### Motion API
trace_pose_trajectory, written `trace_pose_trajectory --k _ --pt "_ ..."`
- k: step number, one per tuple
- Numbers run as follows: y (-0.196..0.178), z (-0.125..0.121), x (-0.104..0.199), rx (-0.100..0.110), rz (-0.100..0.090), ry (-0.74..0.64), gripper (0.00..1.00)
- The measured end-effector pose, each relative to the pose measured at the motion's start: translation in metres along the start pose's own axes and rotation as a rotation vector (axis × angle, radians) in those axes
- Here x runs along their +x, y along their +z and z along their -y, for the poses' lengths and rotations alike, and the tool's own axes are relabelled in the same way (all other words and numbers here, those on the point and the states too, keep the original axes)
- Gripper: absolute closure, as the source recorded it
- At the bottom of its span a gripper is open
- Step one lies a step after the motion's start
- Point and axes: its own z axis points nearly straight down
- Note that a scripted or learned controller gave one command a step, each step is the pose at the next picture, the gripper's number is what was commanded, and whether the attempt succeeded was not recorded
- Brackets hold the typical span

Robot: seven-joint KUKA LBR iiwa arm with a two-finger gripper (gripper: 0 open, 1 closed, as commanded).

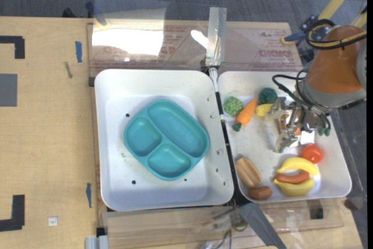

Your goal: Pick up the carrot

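The orange carrot (247,112) with a green tip lies tilted in the right bin (338,183), near that bin's upper left corner. My gripper (287,136) hangs over the middle of the right bin, to the right of the carrot and apart from it. A small gap of bare bin floor separates the two. The grey arm with its orange band (333,70) comes in from the right above the bin's far edge.
Beside the carrot sit a green bumpy fruit (233,105), a dark green vegetable (268,94) and a small yellow piece (263,109). A tomato (312,153), banana (297,167), bread roll (249,171) and brown item (260,191) lie nearer the front. The left bin (111,183) holds a teal divided plate (166,138).
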Motion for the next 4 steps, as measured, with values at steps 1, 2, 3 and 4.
trace_pose_trajectory --k 1,2,3,4 --pt "-0.005 -0.018 -0.073 0.017 -0.046 0.420 0.00" --pt "-0.097 -0.129 -0.075 -0.002 0.032 0.348 0.00" --pt "-0.088 -0.081 -0.022 0.005 0.016 0.331 0.00" --pt "0.008 -0.045 -0.043 0.004 0.026 0.315 0.00"
